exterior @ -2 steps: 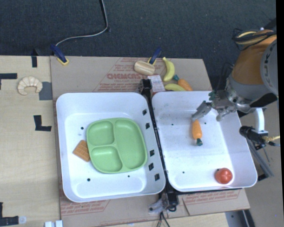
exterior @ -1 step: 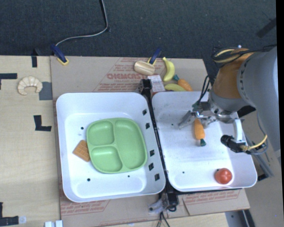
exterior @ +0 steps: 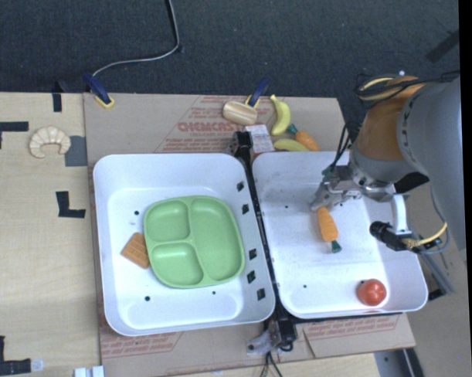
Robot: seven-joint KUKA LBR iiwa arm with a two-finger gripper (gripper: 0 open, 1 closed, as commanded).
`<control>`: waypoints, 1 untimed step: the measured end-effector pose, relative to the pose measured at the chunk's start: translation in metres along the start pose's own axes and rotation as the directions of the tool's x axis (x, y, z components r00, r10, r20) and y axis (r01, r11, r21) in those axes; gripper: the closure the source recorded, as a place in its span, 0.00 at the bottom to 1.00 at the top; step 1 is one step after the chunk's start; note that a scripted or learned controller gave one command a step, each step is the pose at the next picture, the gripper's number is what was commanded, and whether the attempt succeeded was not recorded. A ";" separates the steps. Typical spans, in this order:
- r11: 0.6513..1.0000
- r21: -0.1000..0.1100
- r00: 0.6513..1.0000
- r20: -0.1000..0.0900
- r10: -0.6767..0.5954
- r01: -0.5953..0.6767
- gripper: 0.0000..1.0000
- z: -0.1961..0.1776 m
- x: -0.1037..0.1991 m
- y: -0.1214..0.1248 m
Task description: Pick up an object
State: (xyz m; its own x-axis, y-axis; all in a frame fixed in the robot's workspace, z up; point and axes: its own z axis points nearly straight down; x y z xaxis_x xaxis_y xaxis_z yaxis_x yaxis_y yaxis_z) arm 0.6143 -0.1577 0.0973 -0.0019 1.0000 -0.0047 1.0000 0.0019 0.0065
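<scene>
arm bent over rt bin (exterior: pixel 301 294), tool (exterior: pixel 327 199) above carrot (exterior: pixel 328 225)

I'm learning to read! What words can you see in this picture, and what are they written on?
"CHEMCAS...": red print on the cardboard sheet behind the bins; the letters after that are too blurred to read.
More red print runs along the cardboard's front edge, too small to read.
The small packet by the bananas has markings, too blurred to read.
</scene>
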 end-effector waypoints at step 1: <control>1.000 0.006 1.000 -0.006 -0.001 0.001 1.00 -0.088 0.085 -0.018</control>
